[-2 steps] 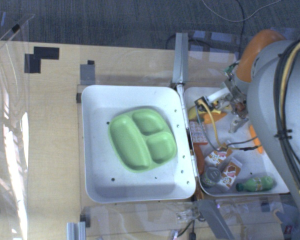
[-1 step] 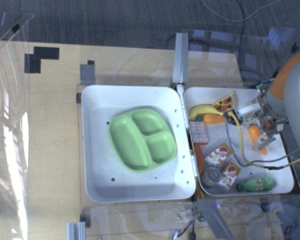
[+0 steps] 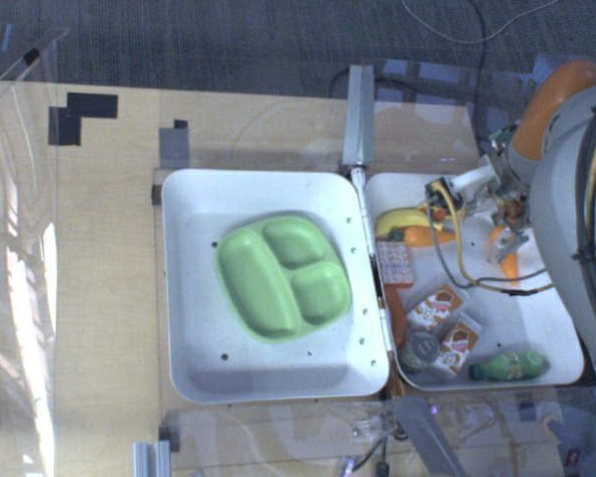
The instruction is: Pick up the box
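Observation:
Two small cartons lie in the right bin [image 3: 556, 361]. One is red and white [image 3: 435, 309], the other brownish [image 3: 460, 338], just below and right of it. A flat patterned box [image 3: 394, 263] rests against the bin's left wall. My gripper [image 3: 509, 235] hangs over the upper right part of this bin, next to an orange piece [image 3: 508, 262]. It is well up and right of the cartons and nothing shows in its grasp.
The right bin also holds a banana [image 3: 399, 221], an orange fruit [image 3: 417, 236], a red packet [image 3: 395, 316], a can [image 3: 418, 351] and a green bottle [image 3: 507, 367]. A green divided plate [image 3: 283, 276] lies in the left bin [image 3: 194, 366].

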`<state>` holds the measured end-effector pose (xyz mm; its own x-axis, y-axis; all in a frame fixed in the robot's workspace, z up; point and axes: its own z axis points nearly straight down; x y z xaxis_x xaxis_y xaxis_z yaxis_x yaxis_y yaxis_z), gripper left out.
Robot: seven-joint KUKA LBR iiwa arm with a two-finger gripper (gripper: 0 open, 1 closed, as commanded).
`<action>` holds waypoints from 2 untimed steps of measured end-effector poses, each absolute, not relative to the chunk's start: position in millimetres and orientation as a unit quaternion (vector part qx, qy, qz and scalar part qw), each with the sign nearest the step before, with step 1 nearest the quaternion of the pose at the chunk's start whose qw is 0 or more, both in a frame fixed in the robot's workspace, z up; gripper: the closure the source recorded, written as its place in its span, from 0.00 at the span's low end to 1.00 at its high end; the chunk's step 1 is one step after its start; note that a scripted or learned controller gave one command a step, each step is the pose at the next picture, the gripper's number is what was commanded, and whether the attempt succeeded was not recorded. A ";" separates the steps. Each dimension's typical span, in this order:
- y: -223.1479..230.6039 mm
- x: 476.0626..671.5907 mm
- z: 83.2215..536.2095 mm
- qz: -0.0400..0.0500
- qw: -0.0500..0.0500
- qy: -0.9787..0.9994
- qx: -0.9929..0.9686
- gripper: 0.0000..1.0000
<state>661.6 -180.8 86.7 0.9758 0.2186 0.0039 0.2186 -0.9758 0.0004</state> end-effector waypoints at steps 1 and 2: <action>-89.5 653.0 87.0 -0.003 0.001 -0.102 -0.995 0.00; -162.4 647.8 86.6 -0.002 0.000 -0.104 -0.995 0.00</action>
<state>647.8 -162.4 86.6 0.9783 0.2072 0.0047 0.2072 -0.9783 0.0004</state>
